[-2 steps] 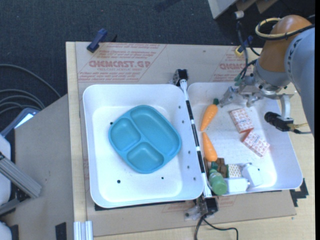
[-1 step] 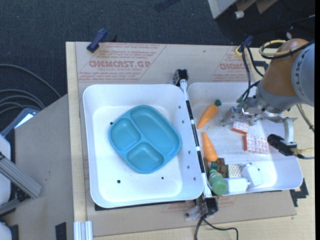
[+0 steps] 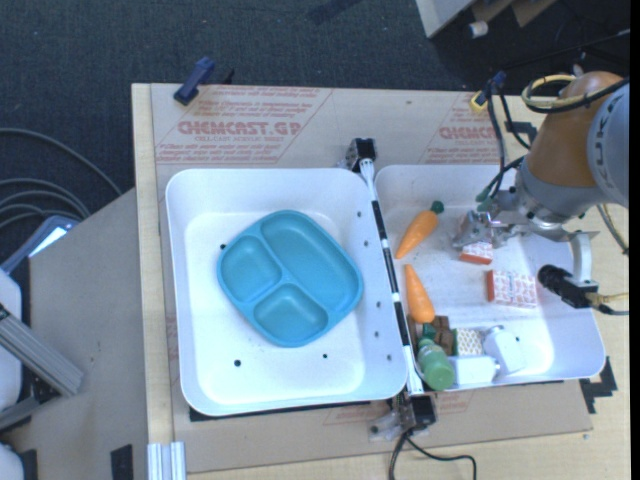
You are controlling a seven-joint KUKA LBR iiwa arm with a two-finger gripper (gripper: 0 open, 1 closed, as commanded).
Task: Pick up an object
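The gripper [image 3: 478, 236] is low in the right bin [image 3: 580, 358], over a small red and white piece [image 3: 476, 257]; I cannot tell its state. Two carrots [image 3: 418, 232] lie near the divider. The blue tray [image 3: 288, 276] sits in the left bin [image 3: 190, 298].

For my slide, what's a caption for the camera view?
Pincer low over the right bin near two carrots.

Arm [image 3: 575, 153] low — gripper [image 3: 478, 230] down.
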